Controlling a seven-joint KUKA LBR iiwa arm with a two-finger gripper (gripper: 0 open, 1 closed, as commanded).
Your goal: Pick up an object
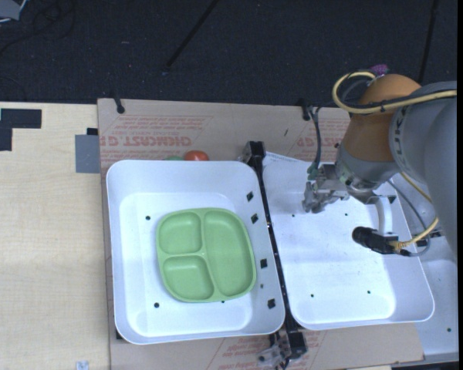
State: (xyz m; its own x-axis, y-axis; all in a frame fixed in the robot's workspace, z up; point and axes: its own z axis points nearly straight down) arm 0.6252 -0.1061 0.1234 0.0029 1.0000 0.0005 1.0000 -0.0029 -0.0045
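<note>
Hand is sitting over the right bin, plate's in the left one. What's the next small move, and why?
Probably shift the hand left across the divider toward the green plate. The hand sits low over the right bin, near its upper left corner, with no object under it, while the plate lies flat in the left bin, the one evident thing to pick.

The arm (428, 141) is grey with an orange band above the wrist; yellow cables loop around it, and the small metal gripper (318, 196) looks greyish, perhaps blurred.
</note>
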